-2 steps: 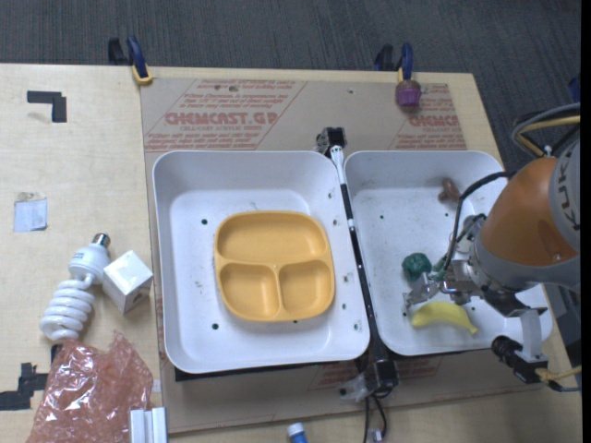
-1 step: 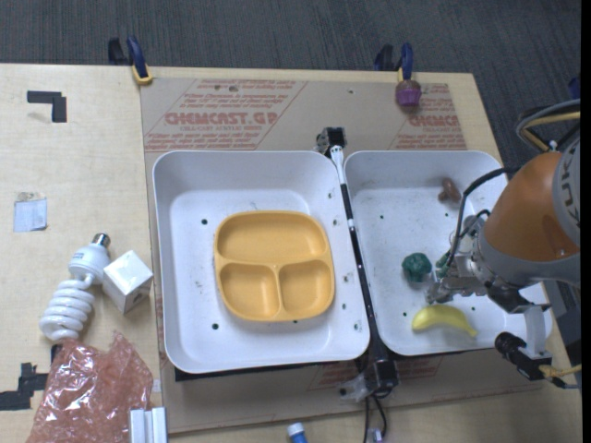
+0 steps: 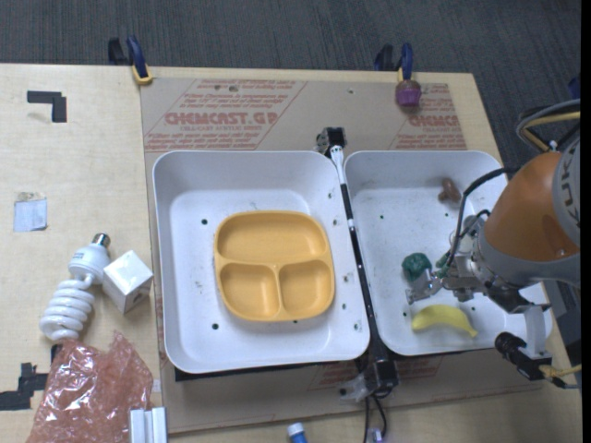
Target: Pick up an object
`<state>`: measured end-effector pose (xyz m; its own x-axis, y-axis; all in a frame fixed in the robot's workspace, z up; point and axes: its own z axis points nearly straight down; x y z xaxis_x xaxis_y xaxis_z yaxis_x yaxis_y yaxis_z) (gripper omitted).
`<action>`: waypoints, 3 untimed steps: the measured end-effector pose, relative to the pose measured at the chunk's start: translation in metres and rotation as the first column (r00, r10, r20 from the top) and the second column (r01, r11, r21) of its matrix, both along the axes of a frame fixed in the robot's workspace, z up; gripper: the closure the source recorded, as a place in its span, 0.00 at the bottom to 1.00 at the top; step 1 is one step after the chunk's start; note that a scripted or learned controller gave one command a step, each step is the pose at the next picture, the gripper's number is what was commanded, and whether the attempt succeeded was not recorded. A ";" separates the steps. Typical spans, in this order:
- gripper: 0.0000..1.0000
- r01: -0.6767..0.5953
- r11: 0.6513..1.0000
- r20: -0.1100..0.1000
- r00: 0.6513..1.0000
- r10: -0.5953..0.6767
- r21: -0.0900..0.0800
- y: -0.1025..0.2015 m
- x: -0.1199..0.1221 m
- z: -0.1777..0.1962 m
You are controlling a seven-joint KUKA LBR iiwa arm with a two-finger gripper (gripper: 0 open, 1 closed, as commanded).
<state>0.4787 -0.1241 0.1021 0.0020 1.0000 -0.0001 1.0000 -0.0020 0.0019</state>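
Reaching in from the right, the arm [image 3: 531, 215] sets its gripper [image 3: 427, 289] low inside the right bin [image 3: 388, 183], between two objects. A yellow banana [image 3: 445, 319] lies on the bin floor just below the gripper, and a small dark green object [image 3: 416, 265] sits just above and left of it. How far the pincer stands apart, and whether it grips anything, I cannot tell. The left bin [image 3: 185, 192] holds a yellow divided plate [image 3: 274, 266].

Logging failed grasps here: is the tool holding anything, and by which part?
Nothing visibly held. The tool hangs between the green object and the banana, nothing seen between its fingers.
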 end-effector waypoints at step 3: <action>1.00 -0.004 1.000 0.000 1.000 0.004 0.000 0.082 0.000 0.090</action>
